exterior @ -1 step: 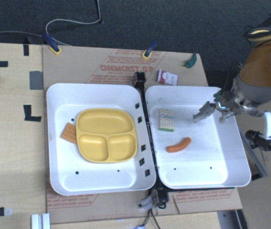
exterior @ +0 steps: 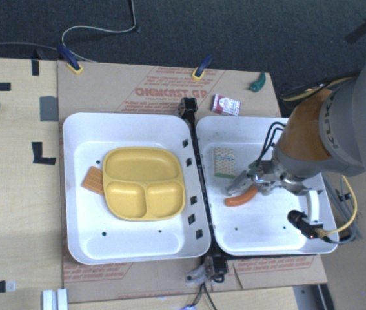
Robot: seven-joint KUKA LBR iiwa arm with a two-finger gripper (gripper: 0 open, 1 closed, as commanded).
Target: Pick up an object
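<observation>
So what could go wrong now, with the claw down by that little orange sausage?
The gripper sits right over one end of the sausage, so it may catch only the tip and let it slip or roll off. The green sponge lies close by in the right bin and could get nudged.

Single fixed camera above bench (exterior: 15, 173), angled down, both bins (exterior: 79, 192) framed

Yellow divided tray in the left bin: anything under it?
A brown flat piece sticks out from under the yellow divided tray's left edge, resting on the left bin floor. How far it runs beneath, and whether anything else lies under the tray, is covered.
</observation>
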